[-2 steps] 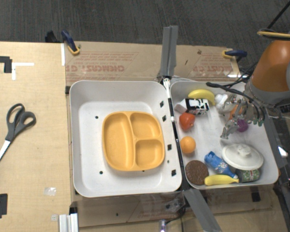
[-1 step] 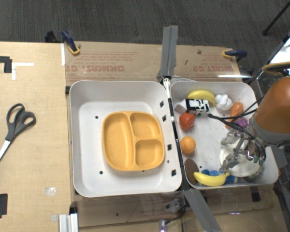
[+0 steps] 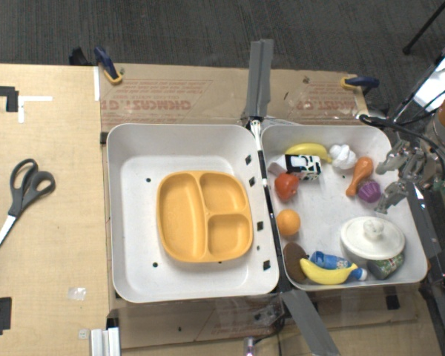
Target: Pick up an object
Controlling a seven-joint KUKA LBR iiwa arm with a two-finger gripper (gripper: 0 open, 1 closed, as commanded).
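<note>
1. Toys crowd the right bin (image 3: 417, 221), and the gripper (image 3: 397, 180) hangs at that bin's right edge, fingers spread apart, nothing between them.
2. Nearest below sit the purple ball (image 3: 368, 191) and the orange carrot (image 3: 360, 175); I'd go for the ball.
3. Centre on it and drop straight, since the carrot touches it.
4. White lidded pot (image 3: 372, 237) sits near, so keep clear.
5. Yellow tray (image 3: 205, 216) lies in the left bin.
</note>
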